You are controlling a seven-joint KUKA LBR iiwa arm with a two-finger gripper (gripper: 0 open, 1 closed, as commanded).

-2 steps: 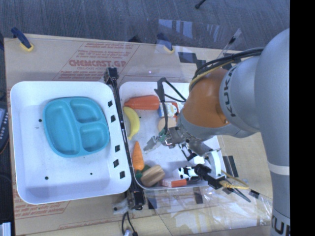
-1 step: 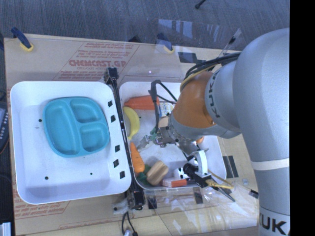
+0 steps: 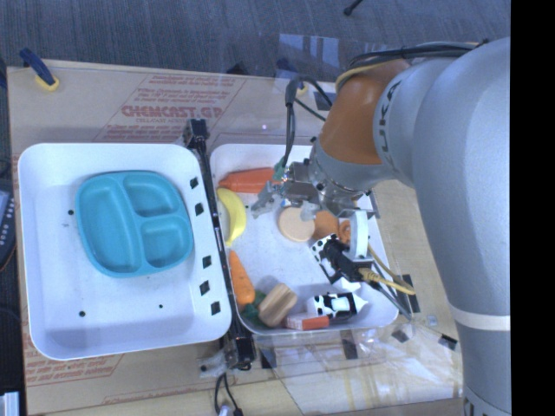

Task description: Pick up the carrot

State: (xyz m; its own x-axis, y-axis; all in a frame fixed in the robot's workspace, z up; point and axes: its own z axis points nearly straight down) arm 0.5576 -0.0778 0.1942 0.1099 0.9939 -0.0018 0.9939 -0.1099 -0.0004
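Two orange things lay in the right bin (image 3: 381, 312), and the carrot (image 3: 241, 280) rested against its left wall, apart from the gripper (image 3: 305, 194), which hovered over the bin's middle with nothing visibly held, probably because no approach had begun.

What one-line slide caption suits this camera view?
Gripper hovers over the right bin of toy food, carrot lying at its left wall.

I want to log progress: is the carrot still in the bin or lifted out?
In the bin. The carrot lies on the right bin's floor by its left wall.
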